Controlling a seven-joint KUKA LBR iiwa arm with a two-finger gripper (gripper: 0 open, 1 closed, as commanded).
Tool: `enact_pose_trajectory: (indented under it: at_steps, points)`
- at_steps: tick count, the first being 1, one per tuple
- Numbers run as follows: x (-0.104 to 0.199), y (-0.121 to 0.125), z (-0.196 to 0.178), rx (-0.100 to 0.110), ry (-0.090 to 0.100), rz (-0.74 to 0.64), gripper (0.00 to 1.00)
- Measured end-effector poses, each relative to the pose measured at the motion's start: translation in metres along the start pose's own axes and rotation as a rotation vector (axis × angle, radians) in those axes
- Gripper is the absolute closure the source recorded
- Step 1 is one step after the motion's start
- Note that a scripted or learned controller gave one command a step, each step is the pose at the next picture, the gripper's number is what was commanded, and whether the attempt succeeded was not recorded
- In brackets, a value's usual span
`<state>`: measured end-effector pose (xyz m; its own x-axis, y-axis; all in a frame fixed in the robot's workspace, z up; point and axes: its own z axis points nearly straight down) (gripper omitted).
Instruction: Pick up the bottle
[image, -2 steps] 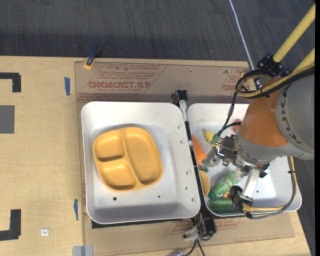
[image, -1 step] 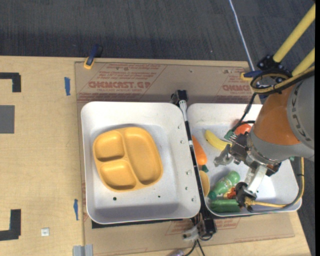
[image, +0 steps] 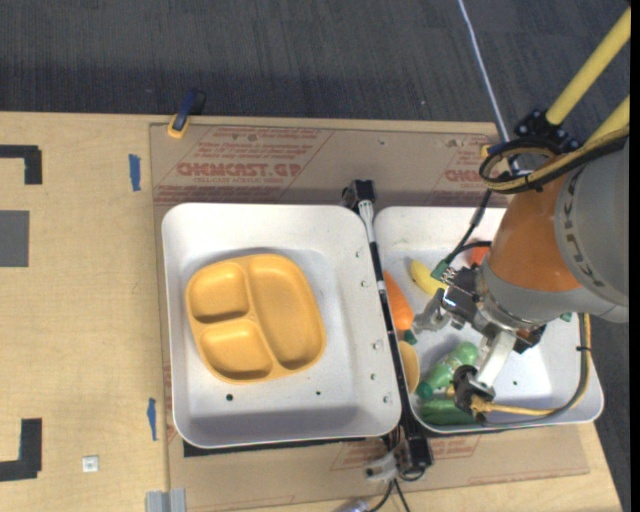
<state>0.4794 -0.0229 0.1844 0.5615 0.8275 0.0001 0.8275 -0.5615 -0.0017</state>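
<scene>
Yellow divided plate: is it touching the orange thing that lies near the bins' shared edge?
Apart. The camera view shows the yellow plate in the left bin and the orange thing in the right bin, with both bin rims between them.

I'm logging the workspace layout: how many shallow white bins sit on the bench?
2. One shallow white bin on the left holds a yellow divided plastic plate; the other bin on the right lies under the grey arm. None seems hidden.

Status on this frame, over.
Gripper low in right bin, no hold seen. Green thing, likely the bottle, lies beside it. Orange piece and yellow piece crowd close.
</scene>
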Motion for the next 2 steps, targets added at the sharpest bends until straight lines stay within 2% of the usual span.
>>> enact_pose_trajectory:
  at_steps: [1, 2]
  points:
    - [0.014, -0.01, 0.0, 0.001, 0.0, -0.044, 0.0]
    - [-0.011, 0.007, 0.0, -0.001, 0.0, 0.132, 0.0]
